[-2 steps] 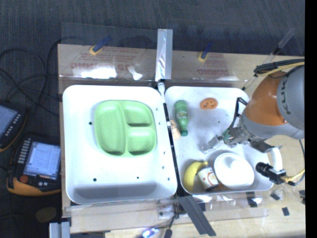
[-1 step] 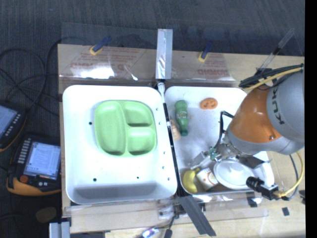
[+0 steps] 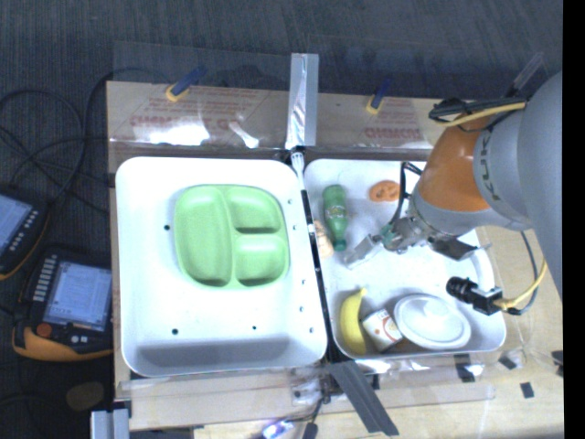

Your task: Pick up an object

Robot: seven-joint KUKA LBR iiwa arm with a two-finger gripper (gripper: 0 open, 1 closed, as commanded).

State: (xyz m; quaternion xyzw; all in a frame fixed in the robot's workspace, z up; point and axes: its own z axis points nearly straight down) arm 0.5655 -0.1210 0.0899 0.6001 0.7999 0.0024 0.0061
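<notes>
Two white bins side by side; right bin (image 3: 315,176) taken as landmark. Left of it, the other bin (image 3: 137,337) holding a green divided tray (image 3: 230,234). Inside the right bin: grey arm (image 3: 512,167) with orange band coming in over its right wall, gripper (image 3: 366,248) hanging low over the bin's middle. White bowl (image 3: 430,320) at the bin's near end, banana (image 3: 352,321) at the near-left corner, small red-and-white cup (image 3: 381,328) tucked between banana and bowl. Green bottle (image 3: 334,215) lying along the bin's left wall, far half. Small orange piece (image 3: 385,190) near the far wall.

Step in hand, as a guess: lining up on a pick, likeliest the green bottle, just left of the fingertips. To do well: centre across the bottle's narrow width, not along its length, drop straight down, mind the left wall crowding one finger, close only once both fingers straddle the body. Round plastic, likely to roll or squirt out if caught off-centre.

Tool: fingers read as a thin pale wedge, too small and blurred to judge the spread; cannot tell. Nothing seen between them, nothing clearly touched; bottle close beside, apart.
</notes>
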